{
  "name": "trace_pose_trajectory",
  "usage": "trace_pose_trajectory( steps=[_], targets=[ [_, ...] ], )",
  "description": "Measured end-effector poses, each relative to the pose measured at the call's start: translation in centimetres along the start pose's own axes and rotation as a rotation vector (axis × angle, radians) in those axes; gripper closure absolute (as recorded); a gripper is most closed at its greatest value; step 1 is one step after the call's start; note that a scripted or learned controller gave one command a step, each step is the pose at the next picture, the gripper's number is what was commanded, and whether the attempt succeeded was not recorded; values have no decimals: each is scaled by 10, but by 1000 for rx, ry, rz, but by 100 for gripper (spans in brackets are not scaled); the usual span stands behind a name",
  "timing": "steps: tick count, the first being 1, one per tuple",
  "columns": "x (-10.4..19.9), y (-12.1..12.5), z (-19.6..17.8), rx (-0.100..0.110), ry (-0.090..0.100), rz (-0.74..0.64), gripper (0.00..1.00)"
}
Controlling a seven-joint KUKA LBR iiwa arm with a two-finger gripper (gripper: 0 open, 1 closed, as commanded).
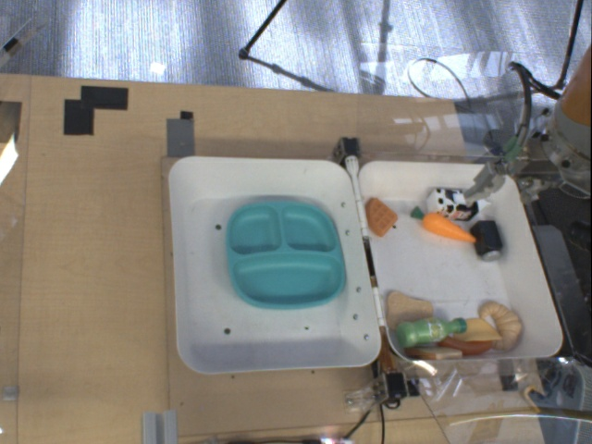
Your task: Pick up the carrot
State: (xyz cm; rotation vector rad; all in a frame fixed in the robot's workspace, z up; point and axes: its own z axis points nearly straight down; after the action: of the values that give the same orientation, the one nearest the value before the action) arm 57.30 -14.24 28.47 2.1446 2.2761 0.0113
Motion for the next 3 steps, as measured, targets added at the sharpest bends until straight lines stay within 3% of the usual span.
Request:
trace_pose_trajectory(
  steps=[1,2,3],
  targets=[
    [-36,32,171,-13,-7,24,0],
    [-17,21,181,-40,-15,91,0],
    [-13,22,171,-36,-9,86,100]
  ],
)
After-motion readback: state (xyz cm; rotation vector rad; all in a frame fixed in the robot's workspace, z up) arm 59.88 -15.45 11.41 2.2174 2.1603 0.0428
